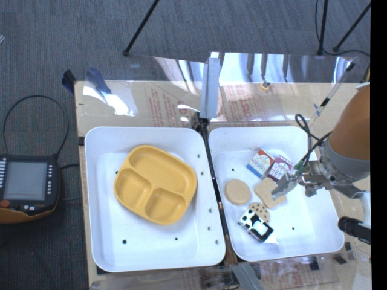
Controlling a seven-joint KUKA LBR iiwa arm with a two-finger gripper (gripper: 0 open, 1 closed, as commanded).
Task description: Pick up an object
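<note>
camera view | end effector [283, 188] over tan slab [266, 193] | finger state: cannot tell | arm [354, 141] cut off right

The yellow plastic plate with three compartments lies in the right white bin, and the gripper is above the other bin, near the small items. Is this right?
Not quite. The camera view shows the yellow plastic plate with three compartments in the left white bin. The gripper is above the right white bin, near the small items, as you said.

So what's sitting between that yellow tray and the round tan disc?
In the camera view, between the yellow tray and the tan disc lie bare white bin floor and the two bins' adjoining rims.
</note>
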